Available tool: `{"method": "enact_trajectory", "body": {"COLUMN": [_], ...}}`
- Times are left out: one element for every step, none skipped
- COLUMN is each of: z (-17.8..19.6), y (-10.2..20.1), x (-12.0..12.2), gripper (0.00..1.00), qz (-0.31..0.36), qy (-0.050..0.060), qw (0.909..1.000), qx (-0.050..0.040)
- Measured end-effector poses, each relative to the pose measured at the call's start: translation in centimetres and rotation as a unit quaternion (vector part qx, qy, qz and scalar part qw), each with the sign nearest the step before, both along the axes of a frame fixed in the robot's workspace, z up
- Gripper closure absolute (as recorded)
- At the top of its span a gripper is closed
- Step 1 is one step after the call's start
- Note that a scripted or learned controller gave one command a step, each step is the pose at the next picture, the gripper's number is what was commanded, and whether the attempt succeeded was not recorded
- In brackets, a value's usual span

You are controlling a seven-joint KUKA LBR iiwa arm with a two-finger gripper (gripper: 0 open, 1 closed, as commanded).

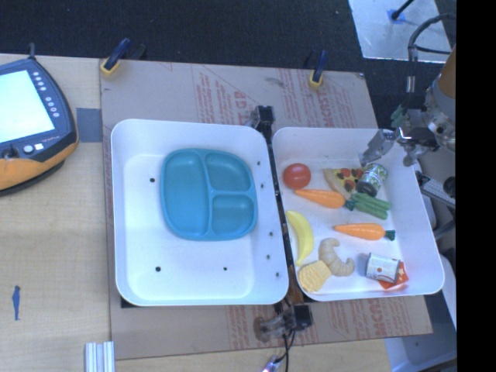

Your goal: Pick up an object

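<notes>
Two shallow white bins sit side by side on the bench. The left bin (132, 208) holds a blue divided plate (208, 194). The right bin (415, 200) holds toy foods: a red tomato (296, 176), an upper carrot (319, 198), a lower carrot (361, 231), a banana (301, 235), a pale peanut-shaped piece (335, 256), a yellow waffle-like piece (314, 275), a pizza slice (342, 180), a green vegetable (370, 204) and a small red-and-white carton (384, 270). At that bin's far right corner, the gripper (391, 147) hangs over a small can (373, 178); one finger (375, 149) slants down beside the can. Whether the fingers are spread or pressed together cannot be told, and no object is seen between them.
</notes>
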State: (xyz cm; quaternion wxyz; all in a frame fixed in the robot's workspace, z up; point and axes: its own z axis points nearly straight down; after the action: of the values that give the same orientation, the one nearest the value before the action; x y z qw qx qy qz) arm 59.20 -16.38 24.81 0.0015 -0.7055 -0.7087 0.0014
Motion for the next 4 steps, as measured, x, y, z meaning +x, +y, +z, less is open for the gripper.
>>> {"method": "enact_trajectory", "body": {"z": [-15.7,-15.6,-14.6,-5.6], "y": [1.8,4.1,4.0,10.1], "x": [-5.0,3.7,3.6,-0.1], "gripper": [0.00,0.00,1.00,1.00], "qz": [0.001,0.000,0.000,0.000], "qy": [0.001,0.000,0.002,-0.001], "qw": [1.0000,1.0000,1.0000,1.0000], "qx": [0.0001,-0.0001,0.0009,0.0007]}}
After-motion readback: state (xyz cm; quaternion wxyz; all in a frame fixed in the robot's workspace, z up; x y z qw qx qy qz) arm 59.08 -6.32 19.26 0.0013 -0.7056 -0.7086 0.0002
